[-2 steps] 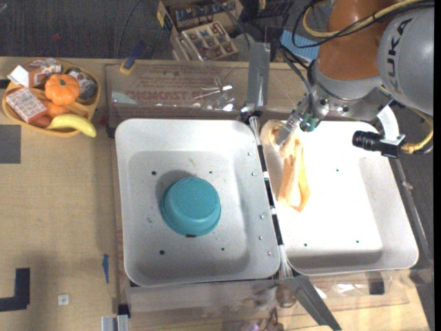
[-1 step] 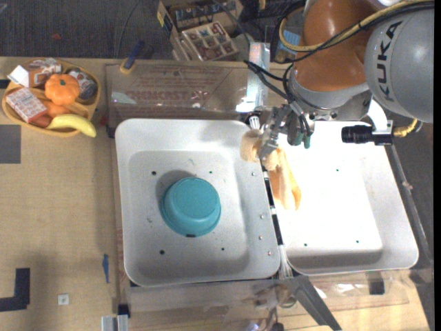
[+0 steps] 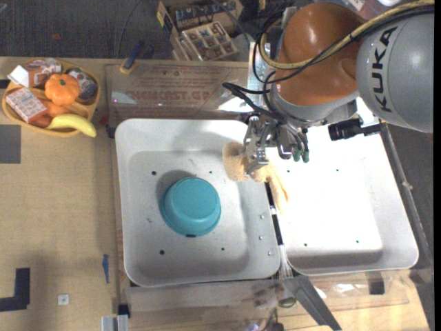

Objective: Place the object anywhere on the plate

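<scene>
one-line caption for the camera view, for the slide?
KUKA arm's gripper hangs over the seam between two white bins, a tan object at its fingers, with the teal plate in the left bin.

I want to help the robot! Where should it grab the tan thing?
Probably across its narrow middle, coming straight down from above. The tan thing lies stretched low over the wall between the bins, so the top looks like its open side.

The grey arm [image 3: 386,61] reaches in from the right, its end effector [image 3: 265,154] pointing down.
</scene>
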Controlling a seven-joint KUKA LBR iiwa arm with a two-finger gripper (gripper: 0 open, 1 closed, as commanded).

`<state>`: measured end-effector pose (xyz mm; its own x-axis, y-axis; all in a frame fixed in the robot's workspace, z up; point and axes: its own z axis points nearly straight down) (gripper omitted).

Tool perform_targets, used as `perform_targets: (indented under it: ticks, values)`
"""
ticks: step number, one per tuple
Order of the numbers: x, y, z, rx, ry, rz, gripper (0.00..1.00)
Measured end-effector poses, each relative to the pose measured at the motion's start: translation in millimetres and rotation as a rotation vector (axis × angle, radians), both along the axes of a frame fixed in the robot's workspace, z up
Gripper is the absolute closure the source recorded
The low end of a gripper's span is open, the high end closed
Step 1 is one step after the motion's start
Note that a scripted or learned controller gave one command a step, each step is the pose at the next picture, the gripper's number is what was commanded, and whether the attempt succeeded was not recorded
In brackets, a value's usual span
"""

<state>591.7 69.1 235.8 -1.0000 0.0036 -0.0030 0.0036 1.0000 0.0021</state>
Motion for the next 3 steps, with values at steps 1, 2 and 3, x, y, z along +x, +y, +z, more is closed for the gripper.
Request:
perform_targets:
  ticks: [1,2,3]
  values:
    - [-34,49,-9,0.0,0.0,0.005,1.0]
    - [-65,90,-9,0.0,0.002,0.006,1.0]
    - [-64,90,-9,0.0,0.002,0.006,0.0]
